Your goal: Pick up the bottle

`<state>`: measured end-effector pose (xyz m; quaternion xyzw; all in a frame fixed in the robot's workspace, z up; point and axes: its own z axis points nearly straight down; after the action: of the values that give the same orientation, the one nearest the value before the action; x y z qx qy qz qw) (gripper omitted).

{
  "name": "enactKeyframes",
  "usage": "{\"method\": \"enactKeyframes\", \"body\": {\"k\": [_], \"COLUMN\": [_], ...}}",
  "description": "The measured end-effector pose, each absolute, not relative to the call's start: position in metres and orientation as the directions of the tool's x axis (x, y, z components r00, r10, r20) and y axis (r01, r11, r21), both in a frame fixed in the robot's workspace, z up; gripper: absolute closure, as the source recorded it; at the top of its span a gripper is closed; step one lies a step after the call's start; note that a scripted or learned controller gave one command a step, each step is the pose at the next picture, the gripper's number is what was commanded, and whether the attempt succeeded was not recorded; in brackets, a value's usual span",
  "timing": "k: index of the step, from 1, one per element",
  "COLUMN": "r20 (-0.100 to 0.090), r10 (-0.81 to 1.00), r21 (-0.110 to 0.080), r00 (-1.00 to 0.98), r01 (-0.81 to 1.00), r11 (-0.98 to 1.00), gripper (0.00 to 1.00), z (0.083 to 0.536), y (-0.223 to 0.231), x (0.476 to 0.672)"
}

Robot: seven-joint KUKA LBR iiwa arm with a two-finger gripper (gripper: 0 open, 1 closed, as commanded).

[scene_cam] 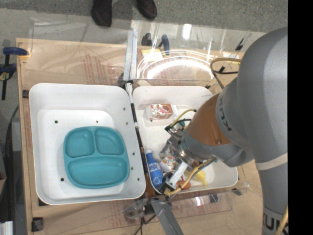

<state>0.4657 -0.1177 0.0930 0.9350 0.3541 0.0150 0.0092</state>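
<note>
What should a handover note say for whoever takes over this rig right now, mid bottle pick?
Gripper: low in the right bin, over the clutter at its near left corner; finger state unreadable.
Bottle: blue and white, lying along that bin's left wall, just left of the gripper, not seen between the fingers.
Left bin: holds a teal divided plate.
Done: arm lowered beside the bottle.
Left: grasp and lift it.

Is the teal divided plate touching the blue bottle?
Apart. The camera view shows the teal plate lying in the left bin, while the blue bottle lies in the right bin, with the bin walls between them.
</note>
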Motion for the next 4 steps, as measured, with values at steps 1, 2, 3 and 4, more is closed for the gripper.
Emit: {"method": "enactKeyframes", "body": {"k": [1, 2, 3, 4], "r20": [-0.005, 0.028, 0.036, 0.035], "r10": [0.408, 0.229, 0.228, 0.244], "r21": [-0.007, 0.009, 0.016, 0.013], "r00": [0.913, 0.973, 0.973, 0.969], "r01": [0.408, 0.229, 0.227, 0.244], "r11": [-0.913, -0.973, -0.974, -0.97], "gripper": [1.0, 1.0, 1.0, 1.0], "z": [0.106, 0.094, 0.095, 0.103], "y": [-0.118, -0.12, -0.118, -0.118], "x": [0.492, 0.472, 0.468, 0.469]}}
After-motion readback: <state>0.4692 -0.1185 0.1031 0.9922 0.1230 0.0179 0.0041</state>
